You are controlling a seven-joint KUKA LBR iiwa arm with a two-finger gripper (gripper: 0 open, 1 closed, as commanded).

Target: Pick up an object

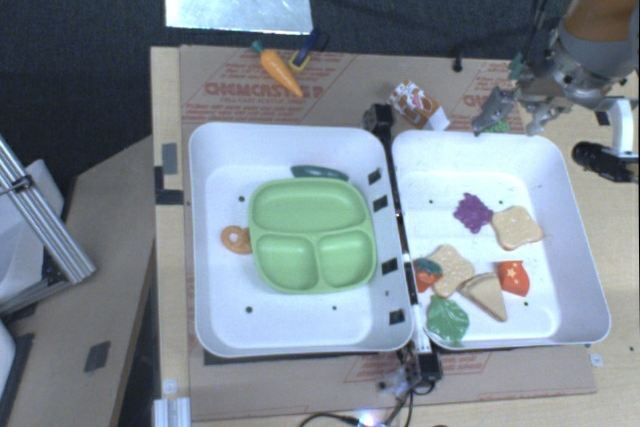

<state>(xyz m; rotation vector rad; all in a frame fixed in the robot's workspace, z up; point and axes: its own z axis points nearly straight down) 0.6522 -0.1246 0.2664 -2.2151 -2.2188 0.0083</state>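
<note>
Above right bin's (pixel 575 205) far rim, gripper (pixel 512 118), fingers indistinct

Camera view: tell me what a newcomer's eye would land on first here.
The green tray, split into three compartments, dominates the left bin. Next comes the cluster of toy food in the right bin: purple grapes, toast and a green leaf at the front edge. The gripper hangs over the right bin's far rim, and a carrot lies on the cardboard behind the left bin.
</note>
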